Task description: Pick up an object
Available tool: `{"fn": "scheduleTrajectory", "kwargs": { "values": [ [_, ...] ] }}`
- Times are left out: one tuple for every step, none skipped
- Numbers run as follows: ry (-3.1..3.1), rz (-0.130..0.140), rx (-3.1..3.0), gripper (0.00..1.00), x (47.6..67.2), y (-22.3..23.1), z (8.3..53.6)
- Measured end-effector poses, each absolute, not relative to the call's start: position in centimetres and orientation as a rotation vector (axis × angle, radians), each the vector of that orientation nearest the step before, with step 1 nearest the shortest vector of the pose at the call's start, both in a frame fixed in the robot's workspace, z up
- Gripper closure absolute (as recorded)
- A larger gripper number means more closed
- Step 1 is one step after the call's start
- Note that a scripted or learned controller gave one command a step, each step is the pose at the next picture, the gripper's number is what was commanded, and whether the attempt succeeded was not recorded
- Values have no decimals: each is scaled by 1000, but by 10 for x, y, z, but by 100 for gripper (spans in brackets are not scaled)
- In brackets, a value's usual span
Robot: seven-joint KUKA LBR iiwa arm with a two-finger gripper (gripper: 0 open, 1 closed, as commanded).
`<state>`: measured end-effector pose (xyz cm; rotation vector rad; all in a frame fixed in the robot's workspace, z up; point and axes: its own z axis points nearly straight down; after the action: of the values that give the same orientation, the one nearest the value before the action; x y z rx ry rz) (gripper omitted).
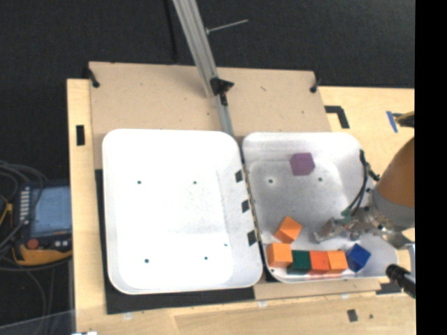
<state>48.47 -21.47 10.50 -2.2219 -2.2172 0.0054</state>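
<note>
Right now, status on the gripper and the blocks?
Gripper low in right bin, nothing seen held. Blocks along near wall, purple block apart. Blue block closest.

Purple cube (302, 163) alone, rt bin's far end.

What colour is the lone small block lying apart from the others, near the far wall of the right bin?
Purple, seen in the camera view.
</note>
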Motion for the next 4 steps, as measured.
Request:
{"fn": "scheduleTrajectory", "kwargs": {
  "values": [
    [-2215,-5,-2236,100,488,-215,119],
    [-2231,-5,-2222,100,490,-206,174],
    [-2233,-6,-2223,100,490,-209,238],
    [-2232,-1,-2215,100,491,-210,238]
  ]
}}
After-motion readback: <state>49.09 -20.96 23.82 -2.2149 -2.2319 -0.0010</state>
